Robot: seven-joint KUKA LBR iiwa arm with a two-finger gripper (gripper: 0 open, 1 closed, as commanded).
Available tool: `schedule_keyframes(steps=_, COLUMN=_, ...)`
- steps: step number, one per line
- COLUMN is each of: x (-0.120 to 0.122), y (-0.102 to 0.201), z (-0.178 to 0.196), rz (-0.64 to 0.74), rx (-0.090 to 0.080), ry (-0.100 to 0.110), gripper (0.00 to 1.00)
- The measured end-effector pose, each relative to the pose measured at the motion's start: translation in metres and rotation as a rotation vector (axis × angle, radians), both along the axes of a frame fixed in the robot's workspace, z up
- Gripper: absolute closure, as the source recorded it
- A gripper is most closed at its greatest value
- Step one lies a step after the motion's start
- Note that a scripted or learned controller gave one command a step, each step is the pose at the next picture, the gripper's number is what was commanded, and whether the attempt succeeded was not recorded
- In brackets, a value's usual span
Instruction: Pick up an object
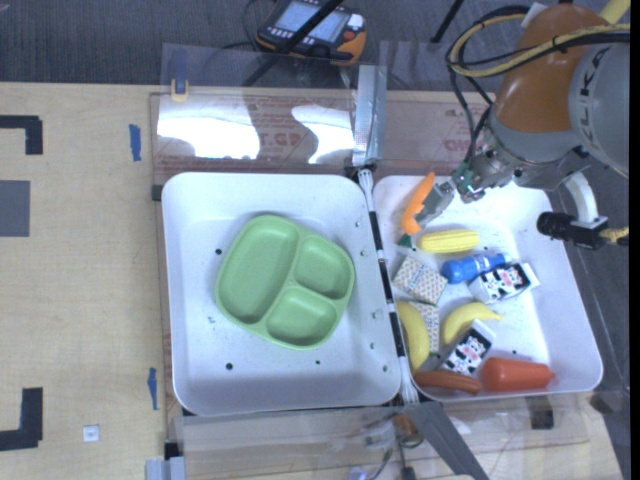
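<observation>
Although the gripper (pixel 443 197) sits low over the far-left corner of the right bin (pixel 575 313), the camera view does not settle whether the pick is made. Its tip meets the lower end of the orange carrot (pixel 420 197), but the fingers are too small and blurred to read, so I cannot tell how wide they stand or whether they have hold of anything. Judgement: approach done, grasp unconfirmed, lift left to do. The carrot lies near the divider, long axis slanted, upper end pointing far-right, lower green end pointing near-left. Just nearer lie the corn cob (pixel 449 240), a blue bottle (pixel 470 268) and a banana (pixel 414 330). The left bin (pixel 190 368) holds a green divided plate (pixel 285 281).
</observation>
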State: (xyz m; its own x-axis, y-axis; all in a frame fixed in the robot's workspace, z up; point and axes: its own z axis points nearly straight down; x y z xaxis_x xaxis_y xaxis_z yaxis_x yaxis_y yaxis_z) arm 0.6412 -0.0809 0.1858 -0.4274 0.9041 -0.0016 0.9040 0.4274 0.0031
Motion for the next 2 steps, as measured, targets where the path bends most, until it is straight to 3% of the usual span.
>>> schedule_keyframes(steps=1, x=0.000, y=0.000, z=0.000, rz=0.000, rx=0.000, ry=0.000, gripper=0.00)
schedule_keyframes(steps=2, x=0.022, y=-0.024, z=-0.101, rz=0.031, rx=0.002, ry=0.019, gripper=0.00)
